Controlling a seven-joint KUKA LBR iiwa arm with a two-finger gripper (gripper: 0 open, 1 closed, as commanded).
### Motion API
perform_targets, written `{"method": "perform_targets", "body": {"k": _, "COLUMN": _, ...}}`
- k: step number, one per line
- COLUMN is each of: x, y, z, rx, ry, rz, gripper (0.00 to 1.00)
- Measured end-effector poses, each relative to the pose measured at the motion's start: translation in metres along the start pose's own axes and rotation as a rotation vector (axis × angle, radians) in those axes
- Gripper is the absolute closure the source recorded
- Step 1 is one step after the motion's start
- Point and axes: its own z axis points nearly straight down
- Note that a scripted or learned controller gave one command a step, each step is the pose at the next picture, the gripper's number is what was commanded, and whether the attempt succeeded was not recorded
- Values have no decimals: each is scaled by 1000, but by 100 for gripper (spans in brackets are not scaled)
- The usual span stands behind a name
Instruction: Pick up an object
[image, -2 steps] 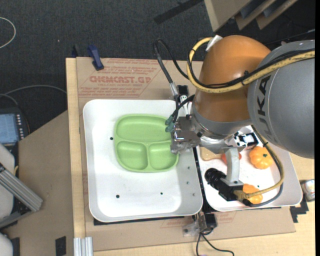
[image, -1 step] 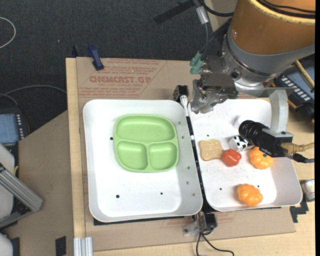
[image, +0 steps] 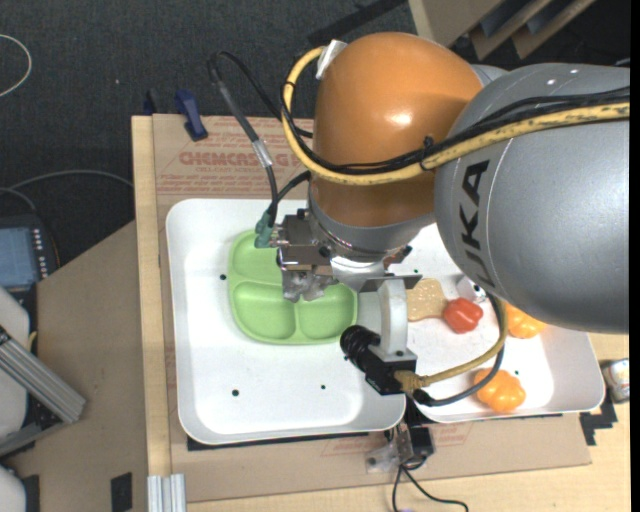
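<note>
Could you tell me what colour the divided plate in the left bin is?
Light green divided plate, seen in the camera view.

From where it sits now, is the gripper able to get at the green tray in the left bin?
Probably yes. The gripper is right over the green tray, and nothing else lies on it or beside it.

The counter (image: 160, 300) has a light brown top with faint red lettering along its far edge. Two shallow white bins sit directly on it, side by side and touching. The left bin (image: 200, 330) lies wholly in view; the right bin (image: 570, 385) is largely hidden beneath the arm, with its near corner showing. A small blue clamp (image: 190, 115) grips the counter's far left corner. Black cables (image: 420, 490) hang at the near edge.
</note>
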Motion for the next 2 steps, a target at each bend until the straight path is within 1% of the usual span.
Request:
{"method": "perform_targets", "body": {"k": 1, "x": -4, "y": 2, "z": -19, "rx": -16, "ry": 4, "rz": 5, "gripper": 100}}
{"method": "perform_targets", "body": {"k": 2, "x": -80, "y": 2, "z": -12, "rx": -11, "ry": 2, "rz": 16, "gripper": 100}}
